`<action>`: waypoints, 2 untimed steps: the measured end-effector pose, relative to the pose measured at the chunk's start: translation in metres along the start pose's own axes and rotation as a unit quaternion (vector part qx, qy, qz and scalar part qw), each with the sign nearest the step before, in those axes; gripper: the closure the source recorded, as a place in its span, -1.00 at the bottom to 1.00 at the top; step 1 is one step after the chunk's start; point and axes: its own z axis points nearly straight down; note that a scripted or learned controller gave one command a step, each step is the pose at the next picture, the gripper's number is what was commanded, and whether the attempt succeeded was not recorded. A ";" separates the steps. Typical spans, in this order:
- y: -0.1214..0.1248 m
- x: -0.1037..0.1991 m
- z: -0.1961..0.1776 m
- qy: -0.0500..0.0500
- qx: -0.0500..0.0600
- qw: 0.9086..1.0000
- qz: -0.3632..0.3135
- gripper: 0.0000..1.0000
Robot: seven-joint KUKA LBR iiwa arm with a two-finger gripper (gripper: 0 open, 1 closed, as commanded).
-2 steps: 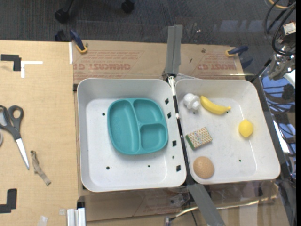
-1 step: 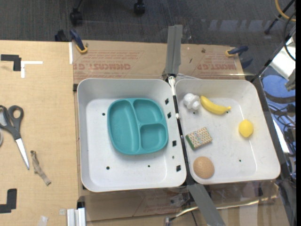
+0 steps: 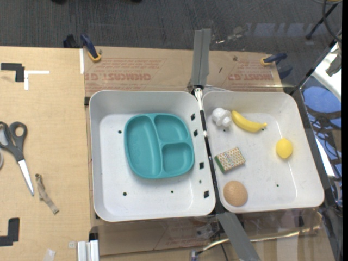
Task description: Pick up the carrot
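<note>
2 shallow white bins sit side by side on the bench [image 3: 49,107]. The left bin [image 3: 106,167] carries a teal divided plate [image 3: 160,145] with 3 compartments. The right bin [image 3: 302,178] carries a yellow banana [image 3: 247,122] at its far side, just beside a small white object [image 3: 220,117]; a lemon [image 3: 284,148] to the right; a speckled block [image 3: 229,159] near the left wall; and a round tan ball [image 3: 235,193] at the near edge. Scissors [image 3: 16,151] lie far left. Where the carrot lies, and whether the claw is released or clenched, cannot be told.
</note>
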 end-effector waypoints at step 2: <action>0.052 -0.024 0.032 -0.001 -0.001 0.970 -0.244 1.00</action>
